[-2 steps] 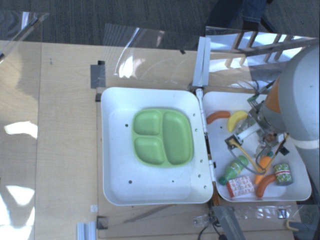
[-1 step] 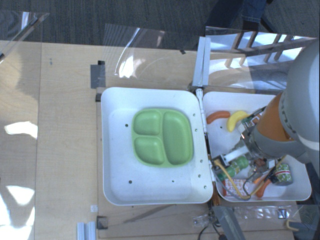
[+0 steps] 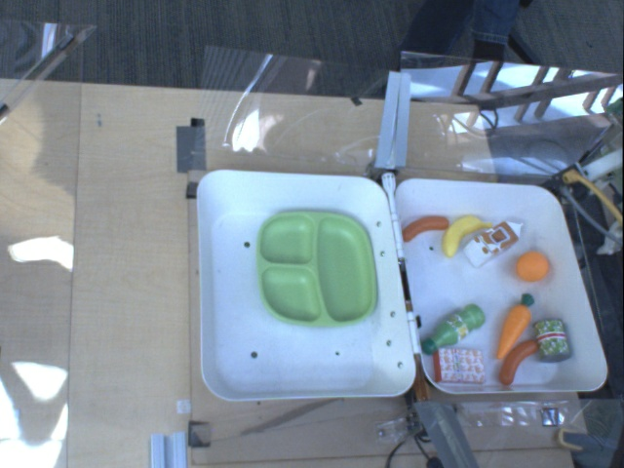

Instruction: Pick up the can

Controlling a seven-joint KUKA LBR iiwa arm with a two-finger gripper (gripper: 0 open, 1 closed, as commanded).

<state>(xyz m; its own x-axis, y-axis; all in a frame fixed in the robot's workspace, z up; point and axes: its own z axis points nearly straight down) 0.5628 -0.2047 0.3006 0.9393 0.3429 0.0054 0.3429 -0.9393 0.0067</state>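
The can (image 3: 552, 340) lies just right of the carrot (image 3: 513, 327) in the right bin (image 3: 585, 291), touching a sausage (image 3: 516, 360). A green divided plate (image 3: 319, 267) sits well left of the carrot. The gripper's state cannot be told.

We look down from one fixed camera above the table (image 3: 107, 261), tilted slightly, far enough to take in both white bins (image 3: 292, 383) and some floor (image 3: 195, 18) beyond.
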